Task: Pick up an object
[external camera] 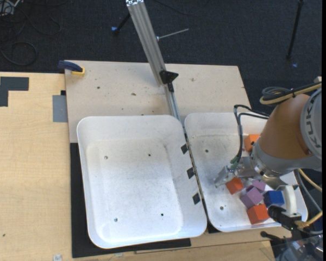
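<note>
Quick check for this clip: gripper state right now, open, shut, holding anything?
Gripper: low in the right bin, beside an orange block; open or shut cannot be told, and nothing is seen held.

Robot lab: bench (217, 86), bins (92, 129), cables (13, 48)

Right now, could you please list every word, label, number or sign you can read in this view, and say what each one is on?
"KU": upright white letters on the arm, cut off at the frame edge; probably the start of a brand name.
Checker marker on top of the metal rail: a black-and-white pattern, no letters.
Black tabs on the bin divider: too small to read.
Nothing legible on the bins or blocks.
</note>
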`<state>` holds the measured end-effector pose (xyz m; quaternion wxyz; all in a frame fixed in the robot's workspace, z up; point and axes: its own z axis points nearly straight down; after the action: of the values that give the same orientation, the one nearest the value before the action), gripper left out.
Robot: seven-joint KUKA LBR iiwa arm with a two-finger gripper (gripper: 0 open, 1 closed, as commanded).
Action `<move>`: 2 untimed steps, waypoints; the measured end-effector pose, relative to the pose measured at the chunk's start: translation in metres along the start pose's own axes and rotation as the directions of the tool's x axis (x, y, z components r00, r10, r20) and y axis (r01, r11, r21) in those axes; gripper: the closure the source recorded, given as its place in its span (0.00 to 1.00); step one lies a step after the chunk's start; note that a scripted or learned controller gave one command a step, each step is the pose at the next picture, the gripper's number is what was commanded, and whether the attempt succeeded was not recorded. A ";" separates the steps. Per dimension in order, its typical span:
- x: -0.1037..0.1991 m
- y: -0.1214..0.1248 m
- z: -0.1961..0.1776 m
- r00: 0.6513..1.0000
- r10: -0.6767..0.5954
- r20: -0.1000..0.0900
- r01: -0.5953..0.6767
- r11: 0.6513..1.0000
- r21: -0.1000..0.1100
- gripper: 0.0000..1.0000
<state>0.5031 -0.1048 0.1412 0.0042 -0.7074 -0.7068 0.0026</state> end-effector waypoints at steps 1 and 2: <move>-0.003 0.001 -0.012 1.000 0.009 0.001 -0.009 1.000 -0.005 1.00; 0.000 0.005 -0.074 1.000 -0.002 0.003 0.002 1.000 -0.014 1.00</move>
<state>0.5089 -0.1050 0.2153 -0.0015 -0.7068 -0.7075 -0.0013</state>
